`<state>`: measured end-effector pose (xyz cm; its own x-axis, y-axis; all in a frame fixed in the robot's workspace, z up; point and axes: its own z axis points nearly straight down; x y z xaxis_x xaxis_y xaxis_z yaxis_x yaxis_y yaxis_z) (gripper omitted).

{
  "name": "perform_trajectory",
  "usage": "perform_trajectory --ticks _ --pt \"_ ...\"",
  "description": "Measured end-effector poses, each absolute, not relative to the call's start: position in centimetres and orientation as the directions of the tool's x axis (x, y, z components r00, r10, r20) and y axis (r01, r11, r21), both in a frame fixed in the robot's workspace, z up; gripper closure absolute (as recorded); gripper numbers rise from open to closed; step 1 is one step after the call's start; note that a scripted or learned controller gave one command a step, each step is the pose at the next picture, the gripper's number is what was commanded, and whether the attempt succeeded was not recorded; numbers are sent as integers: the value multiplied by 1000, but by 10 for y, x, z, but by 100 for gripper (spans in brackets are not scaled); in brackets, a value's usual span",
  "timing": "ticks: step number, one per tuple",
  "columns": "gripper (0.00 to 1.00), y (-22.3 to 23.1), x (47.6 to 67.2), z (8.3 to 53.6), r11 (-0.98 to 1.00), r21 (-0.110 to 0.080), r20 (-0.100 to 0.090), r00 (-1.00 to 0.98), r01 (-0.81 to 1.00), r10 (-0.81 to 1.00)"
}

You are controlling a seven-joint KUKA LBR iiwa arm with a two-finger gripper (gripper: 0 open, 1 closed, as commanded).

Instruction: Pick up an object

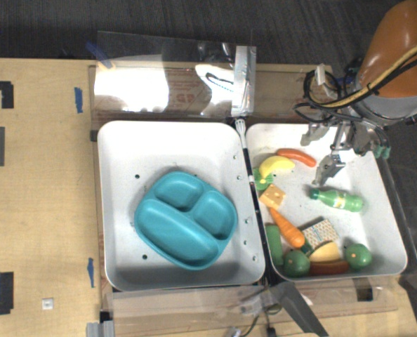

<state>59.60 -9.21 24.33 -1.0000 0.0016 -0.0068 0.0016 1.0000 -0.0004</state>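
My gripper [323,156] hangs over the upper middle of the right bin [391,209], open, with nothing between its fingers. Just below it lies a green toy bottle [337,200], apart from the lower fingertip [326,174]. To its left lie a yellow banana [277,166] and an orange-red sausage [295,157]. Lower down are a cheese wedge [272,196], a carrot [287,228], a checkered block [319,229] and several green and yellow toy foods along the bin's front.
The left bin [124,153] holds a teal divided plate [186,218]. A ridge [247,181] separates the two bins. Clear plastic sheeting and a taped strip [242,79] lie behind the bins. Cables [335,93] hang beside the wrist.
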Motion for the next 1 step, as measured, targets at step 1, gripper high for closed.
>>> perform_trajectory --ticks 1 --pt "0 -82 511 183 998 1 0 -998 -68 -68"
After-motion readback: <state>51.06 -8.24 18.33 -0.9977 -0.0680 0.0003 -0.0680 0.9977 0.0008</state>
